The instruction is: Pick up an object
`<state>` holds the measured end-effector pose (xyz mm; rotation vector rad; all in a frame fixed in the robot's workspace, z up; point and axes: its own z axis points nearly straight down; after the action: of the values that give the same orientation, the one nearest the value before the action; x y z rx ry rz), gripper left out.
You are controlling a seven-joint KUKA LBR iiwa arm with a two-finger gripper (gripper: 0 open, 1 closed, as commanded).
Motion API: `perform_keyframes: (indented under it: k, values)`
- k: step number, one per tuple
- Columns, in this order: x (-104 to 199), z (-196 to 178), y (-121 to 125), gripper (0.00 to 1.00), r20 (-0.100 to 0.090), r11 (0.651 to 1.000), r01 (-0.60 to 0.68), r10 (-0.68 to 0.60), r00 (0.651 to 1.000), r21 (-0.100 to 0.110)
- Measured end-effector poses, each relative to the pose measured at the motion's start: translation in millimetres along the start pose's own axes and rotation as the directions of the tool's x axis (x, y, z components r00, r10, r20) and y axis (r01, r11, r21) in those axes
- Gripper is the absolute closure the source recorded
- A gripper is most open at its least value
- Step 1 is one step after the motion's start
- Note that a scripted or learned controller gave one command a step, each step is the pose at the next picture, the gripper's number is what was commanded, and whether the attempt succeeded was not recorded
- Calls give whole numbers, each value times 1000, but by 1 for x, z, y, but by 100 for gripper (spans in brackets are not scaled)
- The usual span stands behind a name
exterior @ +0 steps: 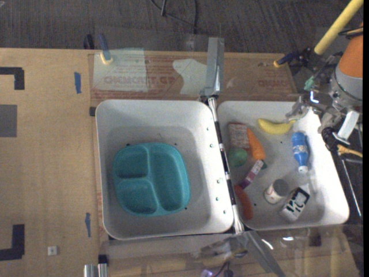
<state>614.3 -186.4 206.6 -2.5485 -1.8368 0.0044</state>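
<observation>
While the banana (275,126) lies crosswise, the blue bottle (299,149) points up-down.

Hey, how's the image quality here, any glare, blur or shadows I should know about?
Camera view: soft overall, small items in the right bin lack crisp edges; glare off the clear sheet behind the bins; the left bin shows gentle shading under its walls; the arm at the right edge is blurry.

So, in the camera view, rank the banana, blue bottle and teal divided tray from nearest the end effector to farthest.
From the end effector:
1. Banana, right bin's back, just left of it.
2. Blue bottle, right bin, slightly farther; close call with banana.
3. Teal divided tray, left bin.
</observation>
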Motion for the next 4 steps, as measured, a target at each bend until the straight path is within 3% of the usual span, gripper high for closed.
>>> perform_keyframes:
  k: [1,2,3,4]
  values:
    - [1,96,30,0,-1,980,198,-198,980,-1]
    - [2,89,31,100,0,980,200,-200,980,0]
    - [2,89,30,0,0,980,201,-201,980,1]
    - [1,120,58,0,-13,963,269,-269,963,8]
